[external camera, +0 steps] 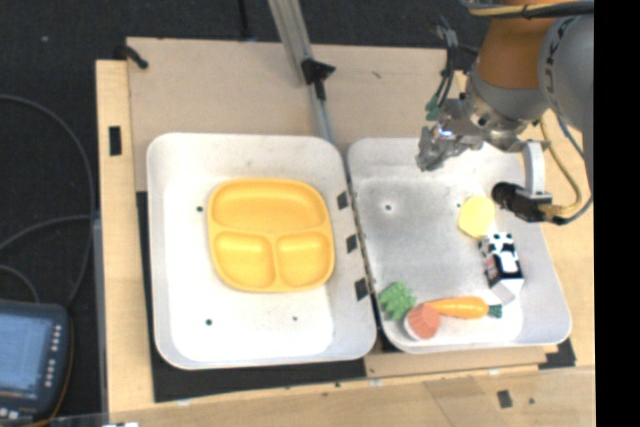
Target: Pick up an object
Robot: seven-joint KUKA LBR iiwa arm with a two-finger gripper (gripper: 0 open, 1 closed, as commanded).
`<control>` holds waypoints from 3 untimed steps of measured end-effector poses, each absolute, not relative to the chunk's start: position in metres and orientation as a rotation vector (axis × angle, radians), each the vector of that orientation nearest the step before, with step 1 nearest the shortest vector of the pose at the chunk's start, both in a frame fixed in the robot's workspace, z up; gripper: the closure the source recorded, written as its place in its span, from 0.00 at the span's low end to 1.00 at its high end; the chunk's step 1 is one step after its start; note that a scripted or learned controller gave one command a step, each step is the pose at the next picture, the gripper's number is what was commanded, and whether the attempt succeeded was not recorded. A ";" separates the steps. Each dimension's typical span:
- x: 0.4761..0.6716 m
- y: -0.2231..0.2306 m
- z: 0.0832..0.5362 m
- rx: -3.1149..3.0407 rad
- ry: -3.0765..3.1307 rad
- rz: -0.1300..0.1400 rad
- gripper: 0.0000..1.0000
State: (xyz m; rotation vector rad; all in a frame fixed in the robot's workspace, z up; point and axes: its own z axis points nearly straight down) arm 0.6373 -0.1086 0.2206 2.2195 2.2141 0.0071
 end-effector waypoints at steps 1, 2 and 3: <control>0.639 -0.110 0.275 2.215 2.220 0.007 1.00; 0.624 -0.058 0.279 2.214 2.228 0.003 1.00; 0.607 -0.018 0.276 2.215 2.228 0.001 1.00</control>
